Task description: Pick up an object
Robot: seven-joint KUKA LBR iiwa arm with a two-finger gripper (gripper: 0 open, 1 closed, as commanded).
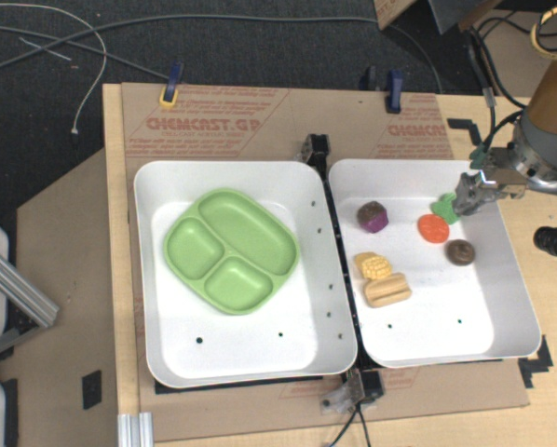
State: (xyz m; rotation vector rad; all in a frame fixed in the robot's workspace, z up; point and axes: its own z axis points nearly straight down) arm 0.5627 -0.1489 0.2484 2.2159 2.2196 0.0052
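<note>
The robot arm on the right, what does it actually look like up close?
The arm is a thick, rounded grey tube with an orange band above the wrist. It ends in a small hand of silvery-grey metal, blocky and angular, with a little teal mark on its side. Black cables loop down beside the arm toward the bench.

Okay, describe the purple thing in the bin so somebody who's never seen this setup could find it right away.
Look at the right-hand white bin, the one holding small toy foods rather than the green plate. The purple ball lies in its far-left area, close to the divider between the bins. It is the only purple item, sitting just beyond the yellow corn.
</note>
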